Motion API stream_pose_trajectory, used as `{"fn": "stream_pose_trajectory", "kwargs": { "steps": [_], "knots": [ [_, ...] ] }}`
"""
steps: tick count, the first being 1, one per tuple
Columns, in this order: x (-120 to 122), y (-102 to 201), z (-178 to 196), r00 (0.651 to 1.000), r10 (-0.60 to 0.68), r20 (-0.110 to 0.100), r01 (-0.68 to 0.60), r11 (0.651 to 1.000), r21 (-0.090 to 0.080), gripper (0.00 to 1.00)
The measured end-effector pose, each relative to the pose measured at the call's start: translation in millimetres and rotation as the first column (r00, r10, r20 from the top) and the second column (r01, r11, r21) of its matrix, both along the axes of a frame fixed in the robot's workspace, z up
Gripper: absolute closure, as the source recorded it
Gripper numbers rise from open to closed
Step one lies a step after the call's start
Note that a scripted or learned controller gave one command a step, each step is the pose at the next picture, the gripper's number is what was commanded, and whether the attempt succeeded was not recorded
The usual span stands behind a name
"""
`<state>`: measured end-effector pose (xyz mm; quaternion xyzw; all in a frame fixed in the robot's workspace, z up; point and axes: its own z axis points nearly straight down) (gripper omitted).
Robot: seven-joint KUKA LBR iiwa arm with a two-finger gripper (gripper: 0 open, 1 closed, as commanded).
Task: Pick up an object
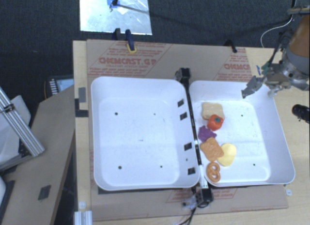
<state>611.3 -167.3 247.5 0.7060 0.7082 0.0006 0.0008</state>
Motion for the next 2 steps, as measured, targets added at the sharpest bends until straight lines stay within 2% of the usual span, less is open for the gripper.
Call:
{"fn": "stream_pose_trajectory", "kwargs": {
  "steps": [1, 2],
  "knots": [
    [1, 0, 11, 1.0, 0.003, 0.004, -0.003, 1.0, -0.001, 1.0],
    [-19, 112, 81, 1.0, 0.012, 0.007, -0.012, 1.0, 0.004, 1.0]
  ]
}}
